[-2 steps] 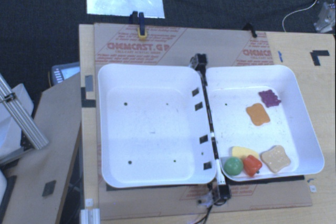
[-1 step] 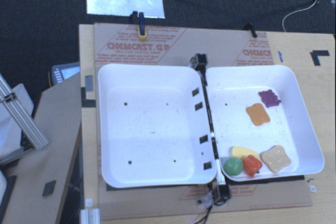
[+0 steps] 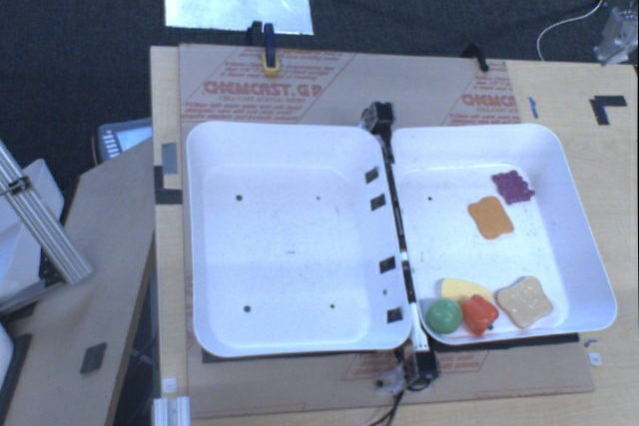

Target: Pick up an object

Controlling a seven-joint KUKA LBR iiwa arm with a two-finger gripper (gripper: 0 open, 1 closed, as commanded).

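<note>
— Six things lie in the right bin (image 3: 577, 214), by our count. Do we agree?

— We do. A purple knobbly piece (image 3: 511, 186) sits farthest back, near the bin's right wall. Just in front of it, apart from it, lies a flat orange piece (image 3: 490, 216).

— And the front cluster?

— Four crowd the near edge. A green ball (image 3: 443, 316) sits nearest the seam between the bins, with a red piece (image 3: 480, 314) touching it on the right. A yellow wedge (image 3: 461, 289) lies just behind those two, and a toy slice of toast (image 3: 524, 301) rests flat beside the red piece, near the front right corner.

— What of the gripper?

— We cannot tell whether it is apart or together.

— And the left bin (image 3: 195, 244)?

— We see its white floor with a few small dark dots. Black clips (image 3: 377, 203) run along the seam where the two bins meet.

— Beneath them?

— A cardboard sheet (image 3: 300, 85) printed "CHEMCAST" in red, lying on the wooden bench (image 3: 559, 80). A yellow-and-black clamp (image 3: 268, 50) grips the sheet's far edge.
</note>
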